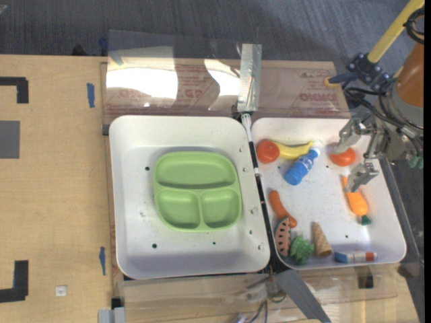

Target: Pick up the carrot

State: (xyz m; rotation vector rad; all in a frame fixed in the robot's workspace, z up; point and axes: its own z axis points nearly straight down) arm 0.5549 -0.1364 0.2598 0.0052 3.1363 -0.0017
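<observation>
The carrot point(356, 201) is orange with a green stub at its near end and lies flat near the right wall of the right bin point(394, 244). My gripper point(358, 155) hangs just beyond the carrot's far tip. Its two metal fingers point(368, 172) stand apart, so it is open with nothing gripped. The nearer finger is close to the carrot's tip; I cannot tell whether it touches. A small orange-red piece point(343, 157) lies on the bin floor, seen between the fingers.
The right bin also holds a red-orange ball point(268, 151), a banana point(294, 149), a blue bottle point(300, 167), a red chili point(279, 204), a watermelon slice point(283, 236), a cone point(320, 239) and a marker point(355, 256). A green divided plate point(197, 189) sits in the left bin.
</observation>
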